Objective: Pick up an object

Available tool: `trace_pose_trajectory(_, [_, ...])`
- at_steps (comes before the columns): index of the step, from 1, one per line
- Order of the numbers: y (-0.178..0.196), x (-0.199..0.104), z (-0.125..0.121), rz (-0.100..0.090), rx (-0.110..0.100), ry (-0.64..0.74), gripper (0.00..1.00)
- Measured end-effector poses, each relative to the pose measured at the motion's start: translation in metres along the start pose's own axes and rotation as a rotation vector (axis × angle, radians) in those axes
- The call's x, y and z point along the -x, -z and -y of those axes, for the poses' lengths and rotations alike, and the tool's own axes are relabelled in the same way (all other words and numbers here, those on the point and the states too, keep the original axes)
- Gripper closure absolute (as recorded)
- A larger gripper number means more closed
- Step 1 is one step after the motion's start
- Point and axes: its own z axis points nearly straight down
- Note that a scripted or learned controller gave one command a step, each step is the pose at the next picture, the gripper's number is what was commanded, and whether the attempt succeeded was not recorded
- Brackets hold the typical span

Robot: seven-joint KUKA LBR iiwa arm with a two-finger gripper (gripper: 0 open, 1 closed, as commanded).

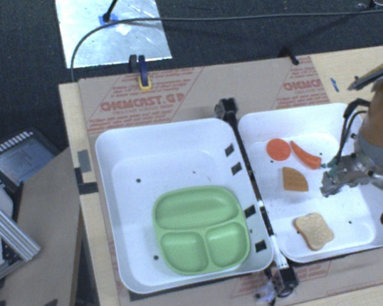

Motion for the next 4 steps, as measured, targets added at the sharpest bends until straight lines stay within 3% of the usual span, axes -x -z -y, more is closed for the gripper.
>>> trace_pose_trajectory(2, [0.109,0.001,0.006,0.001,0.002,0.001,1.0])
trace_pose_trajectory(4, [0.091,-0.113,-0.012,-0.004,-0.004,0.007,1.0])
